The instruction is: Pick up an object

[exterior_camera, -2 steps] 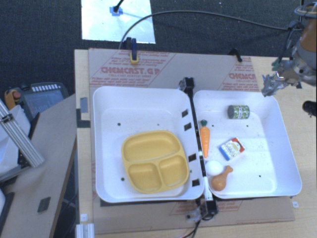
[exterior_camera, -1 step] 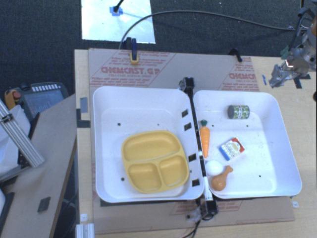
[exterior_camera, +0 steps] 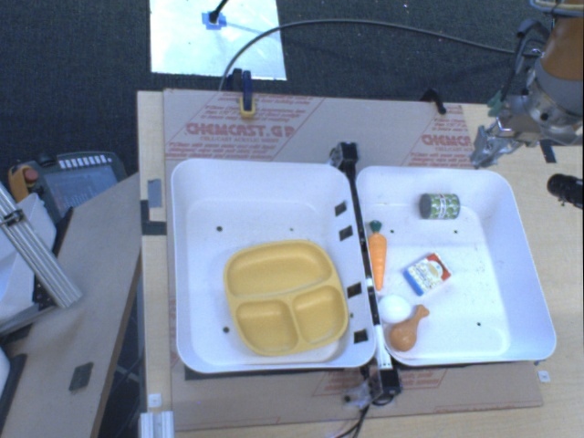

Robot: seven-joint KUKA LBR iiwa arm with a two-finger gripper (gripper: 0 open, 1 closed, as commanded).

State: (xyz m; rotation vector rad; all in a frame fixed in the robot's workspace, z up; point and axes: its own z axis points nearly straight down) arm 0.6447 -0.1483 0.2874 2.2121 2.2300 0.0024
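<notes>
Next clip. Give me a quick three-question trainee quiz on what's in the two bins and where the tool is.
1. True or false: the yellow tray lies in the right bin.
2. Which thing lies nearest the right bin's far wall? A carrot B can C egg
3. Fill in: the tool hangs outside the right bin, beyond its far ____ corner.

Key: 1 false, it lies in the left bin. 2 B. 3 right.
</notes>
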